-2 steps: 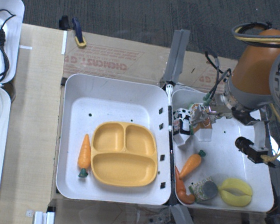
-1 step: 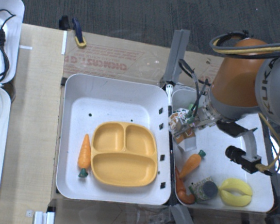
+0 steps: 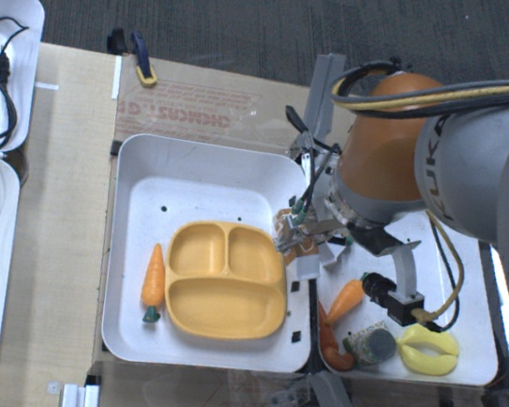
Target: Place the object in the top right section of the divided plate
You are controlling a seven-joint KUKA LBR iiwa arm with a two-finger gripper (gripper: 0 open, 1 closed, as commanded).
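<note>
While the gripper (image 3: 299, 235) hangs just beside the plate's (image 3: 224, 281) top right section, it seems to be carrying something small and brownish, the object (image 3: 289, 226); its grip I cannot tell. Next comes a short move left, then release. A carrot (image 3: 154, 278) lies left of the plate; another carrot (image 3: 346, 300), a banana (image 3: 428, 349) sit right.

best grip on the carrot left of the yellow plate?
Grip the carrot across its thick orange middle, coming straight down from above. It lies flat on the left bin floor, running top to bottom in the camera view with its green end nearest the camera, so the fingers should close left-right. A gap separates it from the plate, probably enough for one finger.
</note>
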